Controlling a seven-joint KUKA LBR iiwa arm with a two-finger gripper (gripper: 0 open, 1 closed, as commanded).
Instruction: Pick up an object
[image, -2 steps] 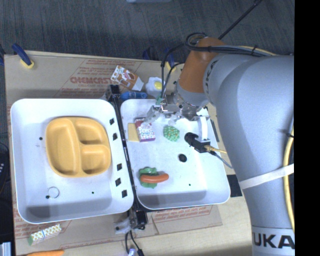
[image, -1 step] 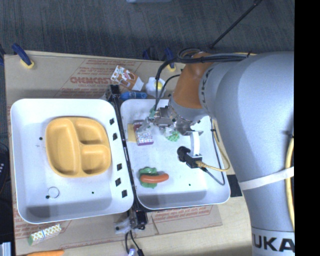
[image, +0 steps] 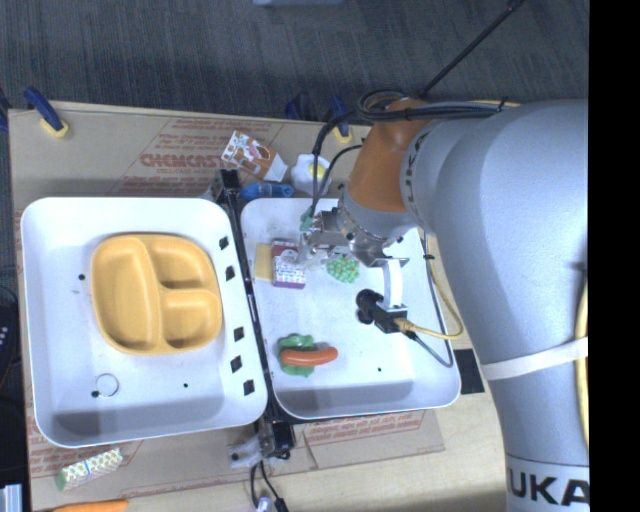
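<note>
The right bin (image: 425, 385) holds a small white and purple carton (image: 289, 269) with a flat yellow block (image: 263, 262) to its left. A green bunch of toy grapes (image: 344, 268) lies to the carton's right. A toy hot dog on green leaves (image: 306, 354) lies nearer the front. My gripper (image: 320, 238) hangs low over the bin's back part, just above and between the carton and the grapes. The wrist hides its tips.
The left bin (image: 40, 300) holds a yellow divided tray (image: 157, 292). A black cable plug (image: 373, 308) hangs off the arm over the right bin. Behind the bins lie a snack packet (image: 244, 152) and a blue item (image: 266, 190). The arm covers the right side.
</note>
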